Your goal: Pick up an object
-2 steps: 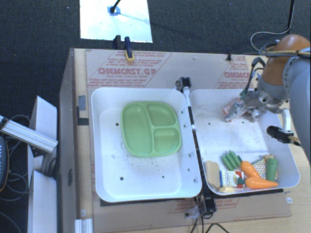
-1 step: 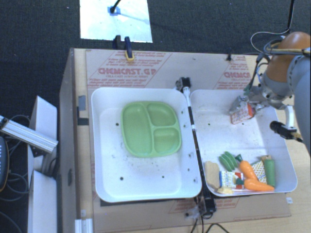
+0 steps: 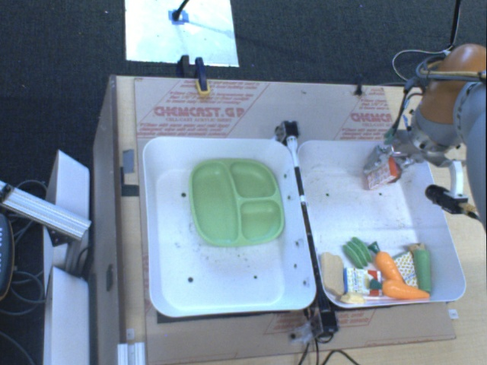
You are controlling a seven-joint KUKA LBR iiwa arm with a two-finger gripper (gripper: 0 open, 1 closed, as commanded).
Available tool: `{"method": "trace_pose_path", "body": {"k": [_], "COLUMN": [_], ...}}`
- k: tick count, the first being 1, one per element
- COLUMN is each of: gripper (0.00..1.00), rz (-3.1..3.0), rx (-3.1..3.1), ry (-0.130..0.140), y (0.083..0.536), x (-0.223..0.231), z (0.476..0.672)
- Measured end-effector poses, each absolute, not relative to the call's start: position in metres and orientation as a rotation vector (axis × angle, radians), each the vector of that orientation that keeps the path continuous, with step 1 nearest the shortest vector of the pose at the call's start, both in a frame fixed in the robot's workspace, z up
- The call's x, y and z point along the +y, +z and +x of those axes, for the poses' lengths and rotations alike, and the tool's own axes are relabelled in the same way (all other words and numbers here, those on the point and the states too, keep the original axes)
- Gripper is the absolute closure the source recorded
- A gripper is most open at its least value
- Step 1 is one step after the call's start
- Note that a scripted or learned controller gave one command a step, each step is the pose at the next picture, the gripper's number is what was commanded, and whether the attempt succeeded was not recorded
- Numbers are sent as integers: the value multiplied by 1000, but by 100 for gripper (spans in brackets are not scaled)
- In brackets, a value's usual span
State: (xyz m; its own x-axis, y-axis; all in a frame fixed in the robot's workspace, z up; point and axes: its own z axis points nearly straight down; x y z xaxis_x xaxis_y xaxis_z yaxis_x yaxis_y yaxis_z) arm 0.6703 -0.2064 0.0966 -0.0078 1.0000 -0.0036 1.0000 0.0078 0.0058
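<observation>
Orange carrots (image 3: 396, 276), long axes running left-right, lie before you among toy food in the right bin's (image 3: 449, 242) near corner. Farther back, the gripper (image 3: 389, 158) hangs clamped on a small red-and-white packet (image 3: 380, 172). "CHEMCAST GP" reads on the sheet (image 3: 199, 106) beyond.

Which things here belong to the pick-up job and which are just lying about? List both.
In the job: the gripper over the right bin; the red-and-white piece at its tip; the toy food pile in that bin's near corner.

Lying about: the green divided plate in the left bin; the blue clamp at the bench's far edge.
</observation>
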Motion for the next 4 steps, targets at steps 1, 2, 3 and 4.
{"method": "trace_pose_path", "body": {"k": [1,2,3,4], "gripper": [100,100,100,100], "rz": [2211,2214,2215,2216], "rx": [2222,2226,2227,2227], "ry": [6,2,3,3], "y": [193,208,235,256], "x": [-182,-137,-91,-54], "z": [649,595,548,488]}}
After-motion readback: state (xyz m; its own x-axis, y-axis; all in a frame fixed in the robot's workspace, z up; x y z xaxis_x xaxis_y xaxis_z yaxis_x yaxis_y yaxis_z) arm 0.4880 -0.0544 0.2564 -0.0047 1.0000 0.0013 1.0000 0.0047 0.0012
